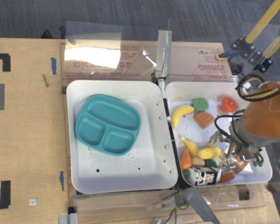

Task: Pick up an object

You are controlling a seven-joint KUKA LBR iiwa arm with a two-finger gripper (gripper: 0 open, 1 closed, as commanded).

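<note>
Reaching in from the right, the arm (pixel 266 115) is seen above the right bin (pixel 263 176), its orange band over the bin's right side. The gripper (pixel 231 155) is lowered among the toys near the bin's front edge, just right of a yellow piece (pixel 209 152). Whether anything lies between its fingers cannot be told, since cables and clutter hide the tips. A banana (pixel 179 114) lies near the divider, with a green toy (pixel 200 104) and a brown waffle-like piece (pixel 204 120) beside it, and a red toy (pixel 228 104) further right. A second yellow piece (pixel 190 146) and an orange carrot (pixel 186 160) lie by the left wall, and what may be a small dark carton (pixel 203 176) rests at the front. A teal divided tray (pixel 108 124) is set in the left bin (pixel 84 181)
</note>
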